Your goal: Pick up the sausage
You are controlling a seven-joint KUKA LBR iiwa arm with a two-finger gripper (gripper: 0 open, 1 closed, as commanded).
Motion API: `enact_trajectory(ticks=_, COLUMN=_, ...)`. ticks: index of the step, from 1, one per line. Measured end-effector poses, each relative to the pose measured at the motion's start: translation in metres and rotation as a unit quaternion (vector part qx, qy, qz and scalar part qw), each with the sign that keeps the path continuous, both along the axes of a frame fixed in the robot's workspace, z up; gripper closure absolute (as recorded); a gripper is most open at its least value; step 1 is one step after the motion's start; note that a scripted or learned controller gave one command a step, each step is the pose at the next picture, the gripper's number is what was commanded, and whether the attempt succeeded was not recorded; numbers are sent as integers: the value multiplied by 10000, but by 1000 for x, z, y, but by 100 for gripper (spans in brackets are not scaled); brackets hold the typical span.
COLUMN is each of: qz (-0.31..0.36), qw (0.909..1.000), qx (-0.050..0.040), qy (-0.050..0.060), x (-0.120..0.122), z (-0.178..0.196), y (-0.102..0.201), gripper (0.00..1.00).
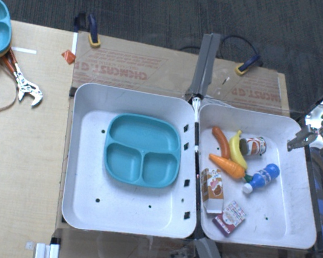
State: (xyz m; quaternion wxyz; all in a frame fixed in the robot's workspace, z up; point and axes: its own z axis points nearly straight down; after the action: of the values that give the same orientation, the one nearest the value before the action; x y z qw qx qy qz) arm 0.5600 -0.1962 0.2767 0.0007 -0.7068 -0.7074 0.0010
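Boxes (221,203) lie nearest in the right bin (297,197), with a blue bottle (262,177) and carrot (227,165) beyond. Sausage (221,142) rests at the bin's ten o'clock, long axis running eleven to five, touching the banana (238,149). Farther, at two o'clock, the gripper (301,141) hovers over the rim; whether it is open I cannot tell.
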Motion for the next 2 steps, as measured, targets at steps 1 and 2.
enact_trajectory(ticks=1, qz=306, qw=9995, qx=3, qy=1, x=28, z=-173, y=56, gripper=0)
enact_trajectory(ticks=2, qz=285, qw=9996, qx=0, qy=-8, x=28, z=-163, y=54, gripper=100)
